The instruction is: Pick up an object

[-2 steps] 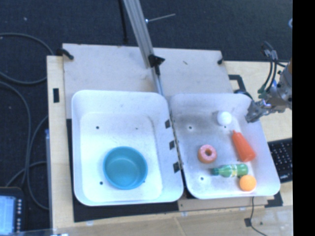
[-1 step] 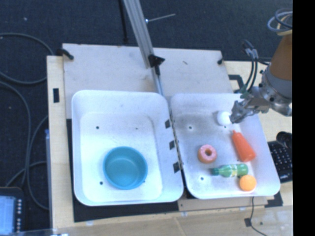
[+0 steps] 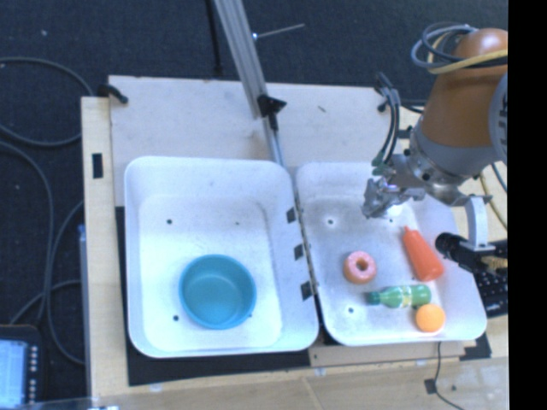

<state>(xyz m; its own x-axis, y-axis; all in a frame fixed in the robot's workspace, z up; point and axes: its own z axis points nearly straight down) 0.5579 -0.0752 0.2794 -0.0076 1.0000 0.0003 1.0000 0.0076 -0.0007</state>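
Bench (image 3: pixel 188 114): one, pale wood top, fills most of the frame, dark floor around it with loose cables at the left. Bins: two, white, shallow, side by side and touching along the middle seam. Left bin (image 3: pixel 149 186) holds one item, a blue bowl (image 3: pixel 218 291) in its lower middle, upright, well apart from all four walls; plenty of bare floor above and to the sides of it. Right bin (image 3: pixel 329 186) holds four items, all crowded into its lower right half: one orange carrot (image 3: pixel 422 254) lying at a slant near the right wall, one pink donut (image 3: pixel 360 267) near the bin's centre, one green bottle (image 3: pixel 399 296) lying on its side just below the donut, one orange ball (image 3: pixel 430 318) at the lower right corner, just beside the bottle's right end and near the rim. Upper left of the right bin is bare. Arm (image 3: pixel 461 101): one, comes in from the upper right, orange band showing. Gripper (image 3: pixel 377 202): sits over the upper middle of the right bin, just up-left of the carrot's top end; cannot tell how its jaws stand, and nothing visible between them. One slanted metal rail (image 3: pixel 244 54) runs from top centre down to the bins' seam.
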